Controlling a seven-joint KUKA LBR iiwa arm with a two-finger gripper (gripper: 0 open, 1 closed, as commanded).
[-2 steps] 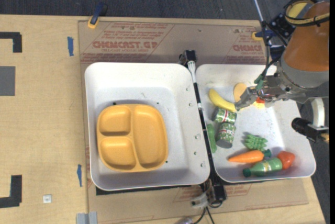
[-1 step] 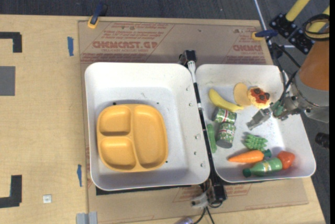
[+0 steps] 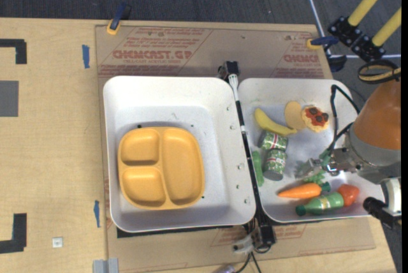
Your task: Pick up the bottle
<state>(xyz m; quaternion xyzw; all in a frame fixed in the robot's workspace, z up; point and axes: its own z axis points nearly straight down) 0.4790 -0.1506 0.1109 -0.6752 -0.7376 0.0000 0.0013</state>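
The bottle (image 3: 320, 204) is green with a yellow label and lies on its side near the front edge of the right bin (image 3: 285, 88). An orange carrot (image 3: 299, 191) lies just behind it, touching or nearly touching it. My gripper (image 3: 317, 168) hangs over the right bin, a little behind the carrot and the bottle, beside the green can (image 3: 275, 155). Nothing is visibly held in it. The arm's orange band (image 3: 382, 118) and grey wrist cover the bin's right side.
The right bin also holds a yellow banana (image 3: 273, 123), a round beige piece (image 3: 294, 113), a small pizza-like toy (image 3: 315, 117) and a red piece (image 3: 349, 194) by the bottle's end. A yellow divided tray (image 3: 161, 166) lies in the left bin (image 3: 127, 99).
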